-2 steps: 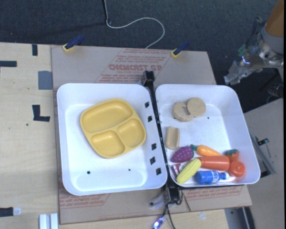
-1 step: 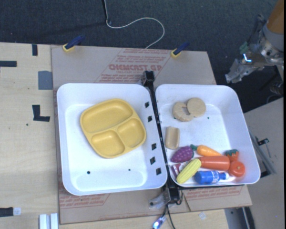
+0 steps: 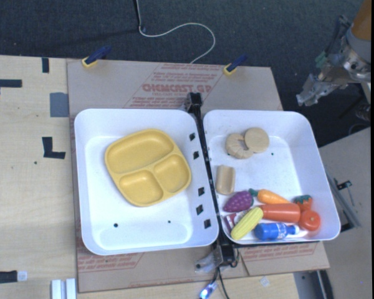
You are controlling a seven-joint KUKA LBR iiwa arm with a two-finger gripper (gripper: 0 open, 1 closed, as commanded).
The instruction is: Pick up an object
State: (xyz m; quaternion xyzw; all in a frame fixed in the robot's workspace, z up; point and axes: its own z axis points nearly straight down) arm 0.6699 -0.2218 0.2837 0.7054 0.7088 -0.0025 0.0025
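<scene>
arm: grey w/ orange band, top right corner, over dark floor, off the counter (image 3: pixel 25 167).
fingers (image 3: pixel 311 95): point down-left, just past the right bin's top right corner; blurry, can't tell how far open or whether anything's in them.
right bin (image 3: pixel 293 120): below-left of the fingers, holds the toy food.
cookies (image 3: pixel 247 142): two round tan pcs, overlapping, nearest items to the fingers, down-left of them, bin's upper left part.
bread slice (image 3: pixel 225 180): tan block, further down-left, by the divider.
grapes (image 3: pixel 239 200): purple, below the bread, touching the carrot (image 3: pixel 272 197).
corn (image 3: pixel 247 223): yellow, bin's front edge, well below-left of the fingers.
sausage (image 3: pixel 280 213): orange-red, betw. carrot and blue bottle (image 3: pixel 274 232).
tomato (image 3: pixel 309 219): red, bin's front right corner, roughly straight below the fingers, well apart.
left bin (image 3: pixel 87 167): far left of the fingers; yellow divided plate (image 3: pixel 148 166) lies in it, tilted.
</scene>
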